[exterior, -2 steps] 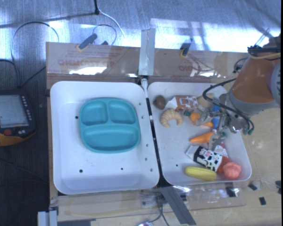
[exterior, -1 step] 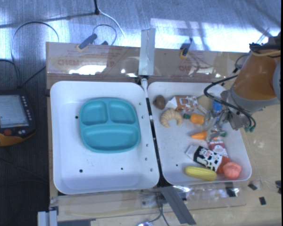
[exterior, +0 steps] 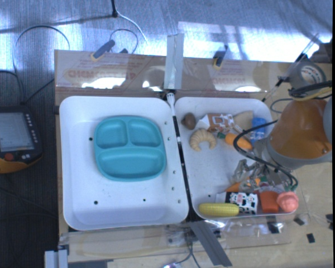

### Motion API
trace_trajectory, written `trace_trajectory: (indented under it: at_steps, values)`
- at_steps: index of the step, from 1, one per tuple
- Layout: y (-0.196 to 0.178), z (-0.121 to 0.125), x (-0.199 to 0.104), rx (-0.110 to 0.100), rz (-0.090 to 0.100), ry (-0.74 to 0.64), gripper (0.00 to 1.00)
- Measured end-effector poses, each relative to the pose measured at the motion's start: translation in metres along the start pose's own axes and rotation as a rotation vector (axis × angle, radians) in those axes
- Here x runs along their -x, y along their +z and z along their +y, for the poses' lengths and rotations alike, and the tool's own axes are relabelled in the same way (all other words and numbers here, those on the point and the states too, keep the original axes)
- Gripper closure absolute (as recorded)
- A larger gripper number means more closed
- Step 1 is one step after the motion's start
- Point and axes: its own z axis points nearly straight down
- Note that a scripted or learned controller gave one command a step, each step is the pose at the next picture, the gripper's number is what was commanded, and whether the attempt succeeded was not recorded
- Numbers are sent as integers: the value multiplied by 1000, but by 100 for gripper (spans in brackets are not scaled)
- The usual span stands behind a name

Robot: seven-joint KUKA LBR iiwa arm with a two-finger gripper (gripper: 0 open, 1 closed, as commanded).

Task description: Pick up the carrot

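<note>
Left to right you see the left bin (exterior: 72,166) holding a teal divided plate (exterior: 129,148); the right bin (exterior: 212,188) holds a brown round piece (exterior: 188,120), a croissant (exterior: 203,138) and, along its near wall, a corn cob (exterior: 218,209). The carrot (exterior: 238,141) lies in the right bin's upper middle, just right of the croissant; its long axis runs upper left to lower right, though which end is the tip you cannot tell. The gripper (exterior: 247,173) hangs below the carrot, apart from it; whether it is open you cannot tell.
</note>
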Motion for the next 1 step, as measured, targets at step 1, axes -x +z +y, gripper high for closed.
trace_trajectory:
  at_steps: [1]
  values:
    - [1, 50, 35, 3, 6, 191, 100]
